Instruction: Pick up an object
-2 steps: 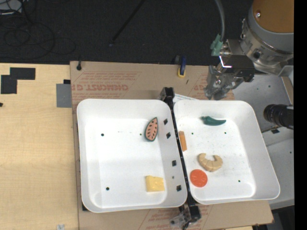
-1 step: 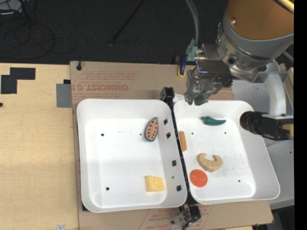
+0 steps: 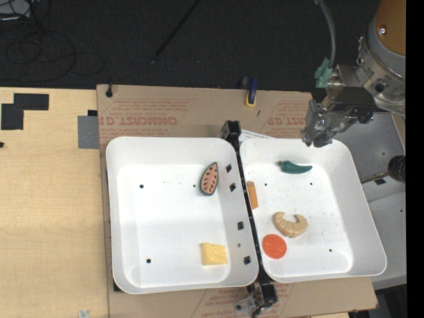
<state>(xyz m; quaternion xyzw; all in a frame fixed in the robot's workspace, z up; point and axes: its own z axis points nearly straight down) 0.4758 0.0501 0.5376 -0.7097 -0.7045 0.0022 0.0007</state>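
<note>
White plastic forms the two shallow bins, set side by side on a brown cardboard sheet (image 3: 165,111) that covers part of a pale wooden bench (image 3: 46,197). Left bin (image 3: 126,211): a watermelon slice (image 3: 210,178), pink with a green rind, lies near the far right corner; a yellow cheese wedge (image 3: 213,254) lies toward the near right corner. Right bin (image 3: 361,230): a green pepper (image 3: 293,167) lies near the far edge; an orange stick (image 3: 252,195) lies along the left wall, just beside the divider between the bins; a tan croissant (image 3: 290,224) lies near the middle; a red-orange disc (image 3: 274,246) lies just beside the croissant, on its near left. A blue and yellow clamp (image 3: 250,92) grips the far edge of the cardboard. Arm: enters from the right, the orange band (image 3: 391,18) visible at the upper corner. Gripper (image 3: 318,136): positioned over the far right rim of the right bin, above and to the right of the green pepper and apart from it. No object is seen between the fingers; whether the claw is wide or narrow cannot be told from this angle.
</note>
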